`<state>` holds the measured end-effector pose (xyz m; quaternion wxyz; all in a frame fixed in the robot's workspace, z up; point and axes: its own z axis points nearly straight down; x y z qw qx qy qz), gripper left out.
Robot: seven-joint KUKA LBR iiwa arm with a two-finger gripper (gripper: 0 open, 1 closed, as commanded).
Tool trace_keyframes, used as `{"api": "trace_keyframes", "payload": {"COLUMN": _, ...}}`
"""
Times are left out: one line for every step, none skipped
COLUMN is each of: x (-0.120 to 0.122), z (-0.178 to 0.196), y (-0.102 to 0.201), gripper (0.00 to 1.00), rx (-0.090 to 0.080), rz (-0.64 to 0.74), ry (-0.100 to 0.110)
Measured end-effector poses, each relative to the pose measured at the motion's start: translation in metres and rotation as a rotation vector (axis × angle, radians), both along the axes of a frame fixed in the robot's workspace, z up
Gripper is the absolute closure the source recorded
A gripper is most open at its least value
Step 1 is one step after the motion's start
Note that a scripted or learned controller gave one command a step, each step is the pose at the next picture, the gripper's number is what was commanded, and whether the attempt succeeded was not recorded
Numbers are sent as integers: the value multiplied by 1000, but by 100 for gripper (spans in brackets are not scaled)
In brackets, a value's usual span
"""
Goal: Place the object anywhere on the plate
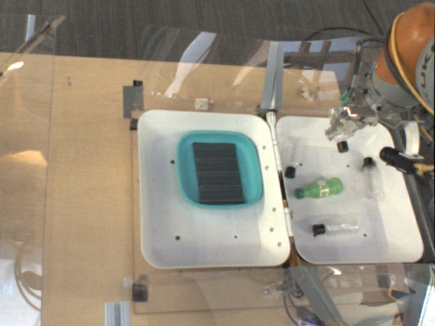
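Camera view: the green bottle [319, 189] lies on its side in the right bin [401, 246], long axis running left-right, cap toward the plate. The gripper [342, 129] hovers up and right of it; whether it is open cannot be told. The teal plate [253, 175], smooth and rounded, bears a dark ribbed pad [218, 172] in the left bin [160, 216].

Open white floor all around the green bottle [319, 189]; clear tube [335, 229] lying near, small black piece [289, 172] left.
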<state>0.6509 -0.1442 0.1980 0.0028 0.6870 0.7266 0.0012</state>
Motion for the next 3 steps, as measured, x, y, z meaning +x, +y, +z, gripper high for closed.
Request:
{"api": "trace_keyframes", "payload": {"x": -28, "z": -13, "y": 91, "gripper": 100, "rx": 2, "rz": 107, "ry": 1}}
{"api": "trace_keyframes", "payload": {"x": -56, "z": -12, "y": 147, "gripper": 100, "rx": 2, "rz": 265, "ry": 0}}
{"api": "trace_keyframes", "payload": {"x": -56, "z": -12, "y": 147, "gripper": 0, "rx": 1, "rz": 264, "ry": 0}}
